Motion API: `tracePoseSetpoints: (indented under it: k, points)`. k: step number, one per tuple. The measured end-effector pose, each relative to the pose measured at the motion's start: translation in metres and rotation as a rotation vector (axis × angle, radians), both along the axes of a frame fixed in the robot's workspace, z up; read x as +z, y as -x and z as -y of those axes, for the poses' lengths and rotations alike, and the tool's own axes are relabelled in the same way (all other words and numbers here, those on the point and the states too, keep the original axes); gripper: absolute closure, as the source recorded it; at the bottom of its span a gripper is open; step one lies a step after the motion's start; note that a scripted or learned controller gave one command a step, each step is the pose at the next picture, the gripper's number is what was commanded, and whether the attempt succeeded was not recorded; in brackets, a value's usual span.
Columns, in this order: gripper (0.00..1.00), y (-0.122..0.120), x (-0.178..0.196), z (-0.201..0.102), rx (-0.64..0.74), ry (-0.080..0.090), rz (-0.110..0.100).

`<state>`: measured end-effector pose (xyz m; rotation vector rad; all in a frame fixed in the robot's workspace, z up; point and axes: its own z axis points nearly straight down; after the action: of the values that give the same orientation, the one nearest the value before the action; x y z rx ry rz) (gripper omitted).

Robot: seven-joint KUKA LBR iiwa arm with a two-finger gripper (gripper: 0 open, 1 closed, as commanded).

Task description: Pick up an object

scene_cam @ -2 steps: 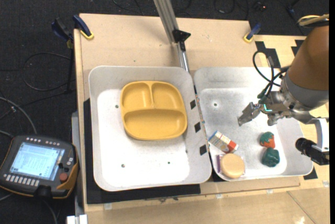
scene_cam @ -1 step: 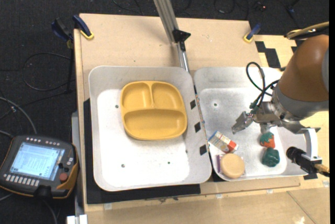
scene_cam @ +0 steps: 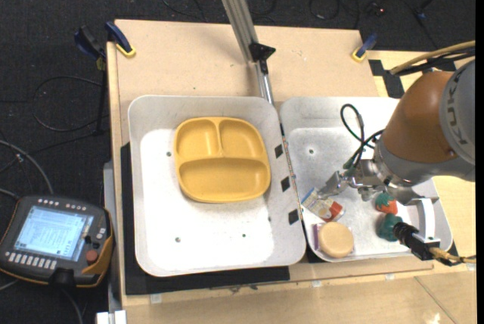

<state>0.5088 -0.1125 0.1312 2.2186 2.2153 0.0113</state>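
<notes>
The arm point(scene_cam: 427, 129) reaches into the right bin point(scene_cam: 302, 126), its jaws low over the bin's near middle; whether they are released or clenched I cannot tell, and nothing shows between them. Candidates lie close together in that bin's near part: a small packet point(scene_cam: 324, 207) just under the gripper point(scene_cam: 354, 180), a tan round point(scene_cam: 336, 239) nearer, a red piece point(scene_cam: 387, 203) and a green piece point(scene_cam: 391, 226) to the right. The left bin point(scene_cam: 151, 163) holds a yellow tray point(scene_cam: 222, 159). Best choice is likely the packet: come straight down, straddle it squarely, avoid nudging the round, close fully before lifting off the worktop point(scene_cam: 189, 50).
</notes>
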Motion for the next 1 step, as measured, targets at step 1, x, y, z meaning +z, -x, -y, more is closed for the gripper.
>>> tracePoseSetpoints:
  k: [1]
  points:
    - [0.00, 0.0015, -0.0074, 0.0012, 0.001, 0.003, -0.005]
